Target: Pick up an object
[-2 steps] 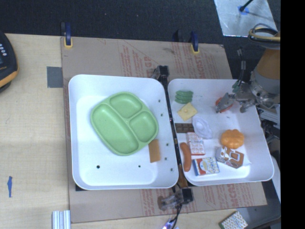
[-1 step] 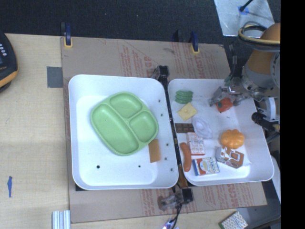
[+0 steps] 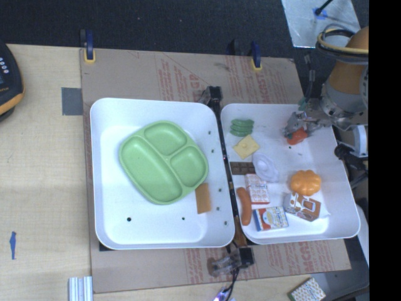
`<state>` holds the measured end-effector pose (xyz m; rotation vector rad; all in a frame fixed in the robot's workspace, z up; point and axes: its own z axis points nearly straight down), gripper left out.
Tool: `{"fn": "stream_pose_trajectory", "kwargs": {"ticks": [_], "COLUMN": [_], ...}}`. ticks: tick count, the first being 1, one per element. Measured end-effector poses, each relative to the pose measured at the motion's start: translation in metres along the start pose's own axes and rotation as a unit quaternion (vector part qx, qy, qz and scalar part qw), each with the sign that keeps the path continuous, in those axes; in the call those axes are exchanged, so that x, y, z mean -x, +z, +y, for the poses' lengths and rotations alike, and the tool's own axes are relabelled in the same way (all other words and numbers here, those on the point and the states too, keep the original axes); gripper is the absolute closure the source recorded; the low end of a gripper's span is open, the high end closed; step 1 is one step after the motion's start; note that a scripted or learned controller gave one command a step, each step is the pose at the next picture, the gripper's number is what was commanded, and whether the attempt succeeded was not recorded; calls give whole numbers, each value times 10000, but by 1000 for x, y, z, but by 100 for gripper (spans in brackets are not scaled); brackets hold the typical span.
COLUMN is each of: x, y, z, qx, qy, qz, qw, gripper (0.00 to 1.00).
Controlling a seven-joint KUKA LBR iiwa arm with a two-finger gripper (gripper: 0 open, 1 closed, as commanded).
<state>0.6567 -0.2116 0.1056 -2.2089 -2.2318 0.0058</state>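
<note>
My gripper hangs low over the far right part of the right bin, reaching in from the right. A small red object lies right at its tip, touching or nearly touching it; whether it is gripped is hidden. Other things in this bin: a green ridged disc, a yellow slice, a clear plastic piece, an orange pumpkin-like toy, a sausage and three small cartons.
The left bin holds a green divided plate and a small orange-brown block near its right wall. The bins' shared walls run down the middle. Clamps hold the cardboard at the back edge.
</note>
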Motion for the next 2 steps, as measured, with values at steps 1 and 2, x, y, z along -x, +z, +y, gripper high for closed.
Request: {"fn": "stream_pose_trajectory", "kwargs": {"ticks": [1, 2], "x": [-25, -133], "y": [-38, -89], "z": [-4, 1], "qx": [11, 18], "qy": [24, 5], "qz": [10, 12], "qw": [10000, 10000], "gripper": [100, 100]}}
